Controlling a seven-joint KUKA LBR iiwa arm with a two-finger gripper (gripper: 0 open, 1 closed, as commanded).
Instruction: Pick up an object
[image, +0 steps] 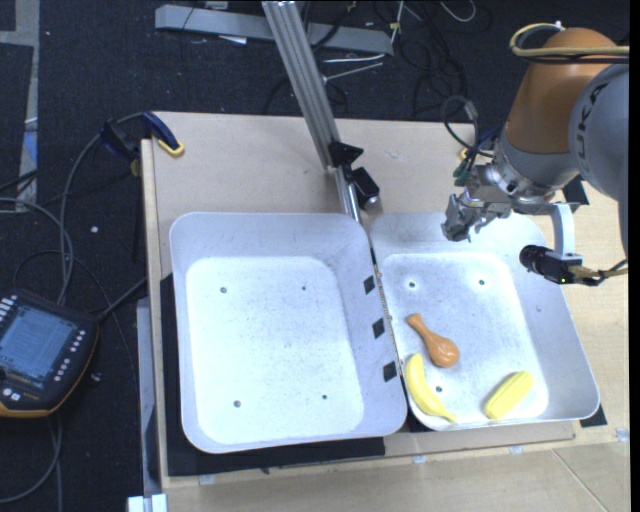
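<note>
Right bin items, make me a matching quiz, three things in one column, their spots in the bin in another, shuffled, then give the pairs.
Things:
1. banana
2. orange drumstick-shaped toy
3. yellow block

Places in the right bin:
A. near the bin's middle
B. front right part of the floor
C. front left corner, by the wall shared with the left bin

Pairs: 1-C, 2-A, 3-B

The gripper hovers over the bin's far edge.

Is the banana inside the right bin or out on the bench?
Inside. The banana lies on the right bin's floor near its front left corner, between the orange drumstick-shaped toy and the yellow block.
</note>
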